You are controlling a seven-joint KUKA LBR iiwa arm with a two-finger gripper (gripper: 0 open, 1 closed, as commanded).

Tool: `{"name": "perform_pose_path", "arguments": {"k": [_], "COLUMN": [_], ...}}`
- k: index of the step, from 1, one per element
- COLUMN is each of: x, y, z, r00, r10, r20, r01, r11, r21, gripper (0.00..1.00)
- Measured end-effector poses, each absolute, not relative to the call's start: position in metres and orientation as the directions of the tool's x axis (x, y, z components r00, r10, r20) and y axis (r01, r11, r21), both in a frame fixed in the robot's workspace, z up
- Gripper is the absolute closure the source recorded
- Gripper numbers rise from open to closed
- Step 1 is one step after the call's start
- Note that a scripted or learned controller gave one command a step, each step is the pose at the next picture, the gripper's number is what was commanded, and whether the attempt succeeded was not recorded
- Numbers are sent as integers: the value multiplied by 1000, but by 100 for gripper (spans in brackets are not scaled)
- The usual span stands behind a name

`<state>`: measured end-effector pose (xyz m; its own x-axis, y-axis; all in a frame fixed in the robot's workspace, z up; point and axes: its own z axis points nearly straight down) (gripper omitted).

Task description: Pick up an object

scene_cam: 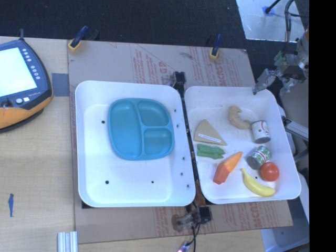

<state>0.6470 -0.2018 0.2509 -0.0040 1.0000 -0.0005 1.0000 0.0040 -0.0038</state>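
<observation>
The gripper hovers off the top right corner of the right bin, jaws spread wide and holding nothing. In that bin lie a yellow banana, a red tomato, two small cans, an orange carrot, green beans, a sandwich wedge and a tan curved piece. The left bin holds a blue divided plate. A tablet rests on the desk at far left.
</observation>
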Motion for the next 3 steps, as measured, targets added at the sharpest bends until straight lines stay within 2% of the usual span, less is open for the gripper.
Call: {"name": "perform_pose_path", "arguments": {"k": [1, 2, 3], "x": [640, 656, 656], "y": [-190, -212, -211], "z": [91, 92, 92], "r00": [-6, -3, -5], "r10": [1000, 1000, 1000], "r20": [0, 0, 1], "r01": [1000, 1000, 1000], "r11": [6, 3, 5], "r21": [-6, -2, -3], "gripper": [0, 0, 0]}}
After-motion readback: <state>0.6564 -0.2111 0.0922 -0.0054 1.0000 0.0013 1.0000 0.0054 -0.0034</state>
